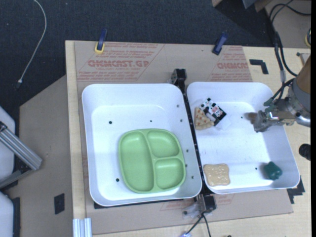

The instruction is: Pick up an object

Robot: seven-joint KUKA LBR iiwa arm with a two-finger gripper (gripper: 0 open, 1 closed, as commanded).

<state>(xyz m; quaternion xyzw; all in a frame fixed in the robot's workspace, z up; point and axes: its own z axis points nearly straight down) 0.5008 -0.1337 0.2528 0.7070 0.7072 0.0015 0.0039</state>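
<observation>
The claw (256, 121) hangs at the right bin's (237, 90) right edge; whether it is spread cannot be told. Nearest is the green block (271, 171), lower right. It should centre above, descend straight, and avoid the wall.

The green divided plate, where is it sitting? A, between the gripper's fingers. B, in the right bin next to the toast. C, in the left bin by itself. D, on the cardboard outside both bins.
C: the green divided plate lies flat on the floor of the left bin, while the gripper is over the right bin.
</observation>
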